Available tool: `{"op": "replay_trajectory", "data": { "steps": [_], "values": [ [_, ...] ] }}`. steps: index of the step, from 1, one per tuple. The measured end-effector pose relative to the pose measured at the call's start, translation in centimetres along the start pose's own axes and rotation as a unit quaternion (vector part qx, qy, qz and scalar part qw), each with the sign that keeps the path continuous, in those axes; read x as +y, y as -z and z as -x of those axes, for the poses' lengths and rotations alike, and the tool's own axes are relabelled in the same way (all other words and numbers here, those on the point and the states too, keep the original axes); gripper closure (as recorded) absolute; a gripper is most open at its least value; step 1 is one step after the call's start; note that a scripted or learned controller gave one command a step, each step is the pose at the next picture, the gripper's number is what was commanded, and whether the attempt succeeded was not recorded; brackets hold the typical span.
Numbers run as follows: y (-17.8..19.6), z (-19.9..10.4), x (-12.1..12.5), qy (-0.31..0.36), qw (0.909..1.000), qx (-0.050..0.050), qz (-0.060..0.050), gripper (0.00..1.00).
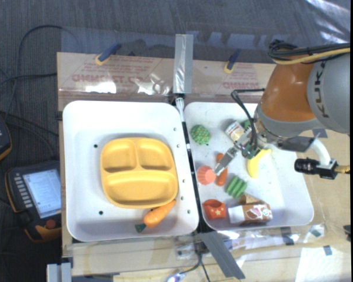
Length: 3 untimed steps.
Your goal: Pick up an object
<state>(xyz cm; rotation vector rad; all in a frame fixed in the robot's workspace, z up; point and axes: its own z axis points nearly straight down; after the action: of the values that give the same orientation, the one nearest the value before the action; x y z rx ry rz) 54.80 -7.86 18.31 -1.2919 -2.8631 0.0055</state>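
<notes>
Camera view: your pincer (222,162) hangs low in the right bin (303,207), tips pointing down-left. I can't tell how wide it stands, and nothing shows between the tips. Nearest candidate is the pink cup (205,175), just down-left of the tips. The orange piece (222,178) lies right below and the green block (236,187) down-right.

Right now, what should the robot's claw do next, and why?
Probably go straight down a little. The gripper hangs in the right bin holding nothing, its tips just above the small red cup and an orange piece.
</notes>
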Motion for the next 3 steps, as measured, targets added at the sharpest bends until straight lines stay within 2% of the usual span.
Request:
{"op": "replay_trajectory", "data": {
  "steps": [1, 2, 3],
  "values": [
    [-9.3, 4.6, -3.4, -0.009, 0.9999, -0.005, 0.005, 0.00],
    [-9.2, 2.3, -1.1, 0.068, 0.9977, -0.008, 0.004, 0.00],
    [-8.2, 2.3, -0.9, 0.068, 0.9976, -0.008, 0.006, 1.00]
  ]
}}
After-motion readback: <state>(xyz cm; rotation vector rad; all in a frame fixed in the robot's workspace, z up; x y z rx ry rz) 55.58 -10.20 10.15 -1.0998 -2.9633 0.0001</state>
